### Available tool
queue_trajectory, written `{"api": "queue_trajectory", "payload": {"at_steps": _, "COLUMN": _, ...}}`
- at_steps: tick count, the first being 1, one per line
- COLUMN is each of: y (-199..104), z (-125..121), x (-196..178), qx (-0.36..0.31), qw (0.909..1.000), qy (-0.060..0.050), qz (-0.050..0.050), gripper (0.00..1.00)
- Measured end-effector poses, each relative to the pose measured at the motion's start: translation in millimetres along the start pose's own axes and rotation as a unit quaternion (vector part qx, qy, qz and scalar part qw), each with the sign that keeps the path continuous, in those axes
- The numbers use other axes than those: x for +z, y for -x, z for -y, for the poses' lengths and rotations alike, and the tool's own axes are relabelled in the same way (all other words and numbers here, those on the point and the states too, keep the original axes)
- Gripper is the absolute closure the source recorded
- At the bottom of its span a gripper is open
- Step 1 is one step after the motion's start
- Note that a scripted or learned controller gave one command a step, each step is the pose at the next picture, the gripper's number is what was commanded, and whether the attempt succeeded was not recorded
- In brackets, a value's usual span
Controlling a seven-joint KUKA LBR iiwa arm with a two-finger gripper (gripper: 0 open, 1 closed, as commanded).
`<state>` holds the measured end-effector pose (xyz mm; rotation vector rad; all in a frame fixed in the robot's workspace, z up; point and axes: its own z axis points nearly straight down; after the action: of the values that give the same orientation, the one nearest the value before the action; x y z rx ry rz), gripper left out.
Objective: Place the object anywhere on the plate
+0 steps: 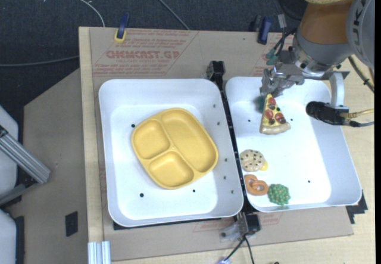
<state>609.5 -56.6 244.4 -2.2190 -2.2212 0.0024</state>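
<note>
Pincer (267, 91) tips obscured at pizza slice (273, 116).

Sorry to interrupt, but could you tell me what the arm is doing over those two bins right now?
The gripper is down in the right bin, at the pointed tip of a toy pizza slice, which hangs or tilts below it. A cookie, a pretzel and broccoli lie near that bin's front. The yellow divided plate waits in the left bin, with nothing on it.

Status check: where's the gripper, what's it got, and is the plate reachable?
Gripper over right bin, shut on pizza slice at its tip. Yellow plate in left bin, bare. Cookie, pretzel, broccoli off the path.
</note>
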Motion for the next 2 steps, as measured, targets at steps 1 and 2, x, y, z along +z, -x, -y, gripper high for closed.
{"api": "queue_trajectory", "payload": {"at_steps": 1, "y": -53.5, "z": 12.7, "x": 10.7, "qx": 0.0, "qw": 1.0, "qy": 0.0, "qz": 0.0, "gripper": 1.0}}
{"api": "queue_trajectory", "payload": {"at_steps": 2, "y": -90.6, "z": 29.5, "x": 9.4, "qx": 0.0, "qw": 1.0, "qy": 0.0, "qz": 0.0, "gripper": 1.0}}
